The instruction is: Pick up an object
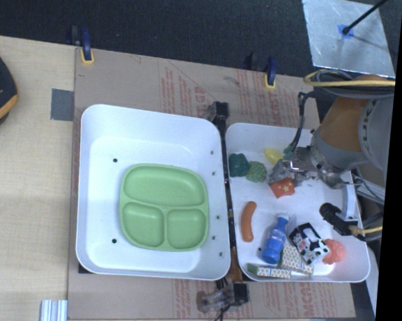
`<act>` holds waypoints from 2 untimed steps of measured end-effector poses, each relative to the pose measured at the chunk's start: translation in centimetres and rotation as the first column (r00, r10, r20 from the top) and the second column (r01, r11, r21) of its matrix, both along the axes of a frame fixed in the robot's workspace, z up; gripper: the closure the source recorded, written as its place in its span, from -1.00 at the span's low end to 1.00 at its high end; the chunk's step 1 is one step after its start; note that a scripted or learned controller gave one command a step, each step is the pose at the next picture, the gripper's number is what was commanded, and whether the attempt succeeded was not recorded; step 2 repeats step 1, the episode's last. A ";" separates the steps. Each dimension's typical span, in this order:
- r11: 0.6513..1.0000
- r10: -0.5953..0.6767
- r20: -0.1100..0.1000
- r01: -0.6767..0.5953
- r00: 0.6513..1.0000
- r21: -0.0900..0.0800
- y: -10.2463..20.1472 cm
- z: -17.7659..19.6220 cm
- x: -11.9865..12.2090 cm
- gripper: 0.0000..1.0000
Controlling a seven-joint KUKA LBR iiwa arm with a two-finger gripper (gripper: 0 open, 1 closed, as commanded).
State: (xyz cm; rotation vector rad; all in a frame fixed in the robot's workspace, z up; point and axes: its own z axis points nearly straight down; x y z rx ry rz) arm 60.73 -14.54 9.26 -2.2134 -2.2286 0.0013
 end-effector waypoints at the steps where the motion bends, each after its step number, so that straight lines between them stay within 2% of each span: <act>1: 1.000 -0.001 0.001 0.001 1.000 0.000 8.3 14.8 0.5 1.00; 2: 1.000 -0.001 0.001 0.001 1.000 0.000 8.3 14.8 0.5 1.00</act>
